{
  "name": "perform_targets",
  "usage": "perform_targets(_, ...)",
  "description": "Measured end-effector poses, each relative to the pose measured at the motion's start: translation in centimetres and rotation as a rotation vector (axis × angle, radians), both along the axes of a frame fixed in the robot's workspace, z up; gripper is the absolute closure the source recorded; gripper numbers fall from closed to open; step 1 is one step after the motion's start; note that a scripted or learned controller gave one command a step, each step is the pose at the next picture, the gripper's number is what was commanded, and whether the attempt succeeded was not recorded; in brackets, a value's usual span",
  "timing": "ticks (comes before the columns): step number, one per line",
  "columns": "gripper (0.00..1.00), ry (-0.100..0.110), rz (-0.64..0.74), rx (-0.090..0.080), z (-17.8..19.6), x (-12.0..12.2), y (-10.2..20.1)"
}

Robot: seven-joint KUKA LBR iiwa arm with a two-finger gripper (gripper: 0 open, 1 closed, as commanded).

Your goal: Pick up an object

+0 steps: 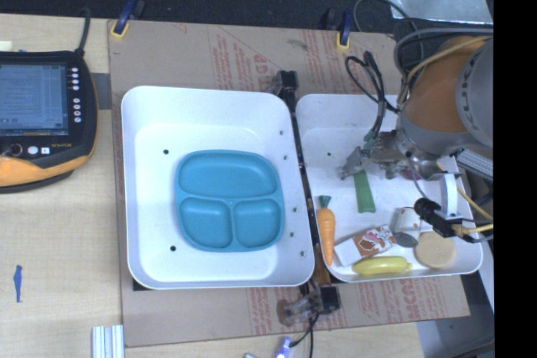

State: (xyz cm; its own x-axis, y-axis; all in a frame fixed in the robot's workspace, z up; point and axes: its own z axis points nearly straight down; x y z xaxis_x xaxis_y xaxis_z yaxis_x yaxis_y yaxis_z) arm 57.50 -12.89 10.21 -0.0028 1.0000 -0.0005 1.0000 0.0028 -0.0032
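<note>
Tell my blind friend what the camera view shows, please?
A grey and orange robot arm's gripper hovers in the right bin above a green stick, carrot and banana. The left bin holds a blue divided plate.

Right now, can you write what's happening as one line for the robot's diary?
stage: reaching | tool: over right bin, above green stick | carrot, banana: lying in bin | blue tray: left bin

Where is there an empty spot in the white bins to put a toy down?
The left white bin has bare floor all around the blue divided plate, widest above it. In the right white bin, the top-left corner is bare. Its bottom is crowded: orange carrot, yellow banana, green stick, round tan piece, with the gripper above.
</note>
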Motion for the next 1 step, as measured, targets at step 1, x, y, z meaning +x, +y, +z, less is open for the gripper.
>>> perform_targets(1, 1.0, 0.001, 0.0, 0.0, 1.01, 0.0, -0.07)
